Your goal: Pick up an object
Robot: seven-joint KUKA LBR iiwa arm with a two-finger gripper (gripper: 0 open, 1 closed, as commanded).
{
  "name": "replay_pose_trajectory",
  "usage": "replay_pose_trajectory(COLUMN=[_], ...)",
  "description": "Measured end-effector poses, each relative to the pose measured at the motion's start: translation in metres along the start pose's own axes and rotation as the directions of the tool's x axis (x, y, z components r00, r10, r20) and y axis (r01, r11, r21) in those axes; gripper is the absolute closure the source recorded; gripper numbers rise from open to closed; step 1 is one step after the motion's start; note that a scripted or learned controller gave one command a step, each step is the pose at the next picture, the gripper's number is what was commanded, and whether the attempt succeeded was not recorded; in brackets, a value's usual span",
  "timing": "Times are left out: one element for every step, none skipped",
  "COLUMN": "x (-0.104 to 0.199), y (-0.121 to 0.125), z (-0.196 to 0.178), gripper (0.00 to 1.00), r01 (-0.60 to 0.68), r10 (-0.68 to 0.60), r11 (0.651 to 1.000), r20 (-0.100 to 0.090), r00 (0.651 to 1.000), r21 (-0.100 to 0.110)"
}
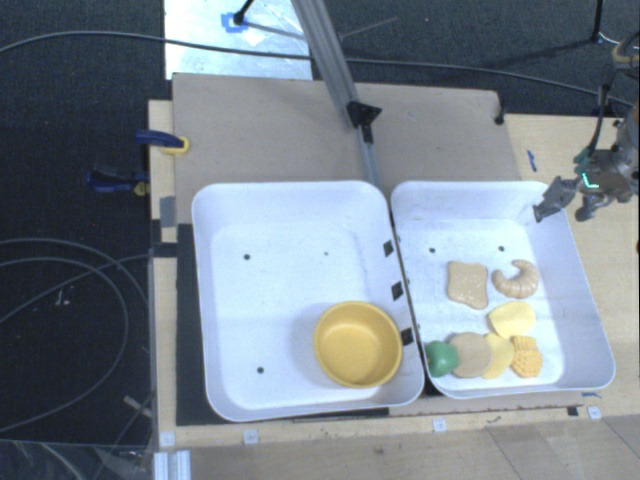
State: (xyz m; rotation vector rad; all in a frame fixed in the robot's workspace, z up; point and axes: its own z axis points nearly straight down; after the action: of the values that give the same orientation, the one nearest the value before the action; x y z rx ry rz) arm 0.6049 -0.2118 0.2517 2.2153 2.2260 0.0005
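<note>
Up at two o'clock, the gripper [572, 200] hovers over the right bin's [590, 298] rim, fingers spread and holding nothing. Toy foods (croissant [516, 279], toast slice [466, 283]) lie toward five o'clock.

Both white bins, the left bin [250, 258] and the right bin [480, 218], look like smooth moulded plastic with a faint sheen, resting on a matt brown board [270, 128] that may be cardboard or fibreboard. The yellow bowl [358, 343] seems smooth, slightly glossy plastic. The floor [70, 68] is dark, rough-textured carpet, and the slanted pole [325, 38] appears to be brushed metal.
</note>
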Motion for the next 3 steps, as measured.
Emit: replay_pose_trajectory(x=[0.000, 0.002, 0.003], y=[0.000, 0.010, 0.012], z=[0.000, 0.053, 0.095], gripper=[0.00, 0.00, 0.00], r01=[0.000, 0.003, 0.002], r10=[0.000, -0.003, -0.002], r11=[1.000, 1.000, 1.000], r20=[0.000, -0.001, 0.000], r00=[1.000, 1.000, 1.000], r21=[-0.001, 0.003, 0.002])
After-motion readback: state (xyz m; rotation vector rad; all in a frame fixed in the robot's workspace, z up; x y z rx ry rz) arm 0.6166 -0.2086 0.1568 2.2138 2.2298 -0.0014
